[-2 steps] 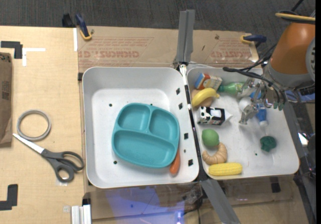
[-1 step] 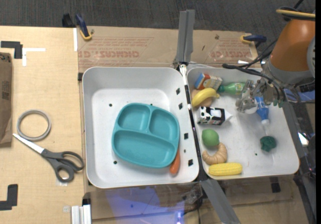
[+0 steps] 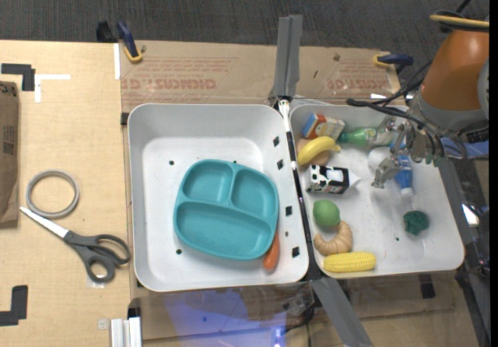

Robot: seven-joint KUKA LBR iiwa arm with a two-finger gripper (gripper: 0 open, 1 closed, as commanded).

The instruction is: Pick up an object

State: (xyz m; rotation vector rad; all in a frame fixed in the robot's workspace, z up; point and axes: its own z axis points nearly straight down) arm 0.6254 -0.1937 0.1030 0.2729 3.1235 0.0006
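arm enters from the right, orange band at the upper right corner, gripper [image 3: 393,157] low over the back of the right bin [image 3: 436,260]. fingers point down, one near a small blue and white item [image 3: 403,177] on the bin floor; how far apart they stand and whether anything sits between them, cannot tell. right bin contents: banana [image 3: 317,150] at the back left, with a box-like toy [image 3: 320,127] behind it and a green bottle [image 3: 359,136] lying beside; black and white carton [image 3: 328,177] just in front of the banana; green ball [image 3: 327,213] below that; tan curved pastry [image 3: 334,241] and corn cob [image 3: 349,261] along the front; dark green lump [image 3: 416,221] near the right wall, apart from the rest. left bin [image 3: 148,182]: teal divided plate [image 3: 226,210] in the middle, a carrot [image 3: 271,255] touching its front right edge. bench left of the bins: tape roll [image 3: 52,193], scissors [image 3: 78,244] just below it.
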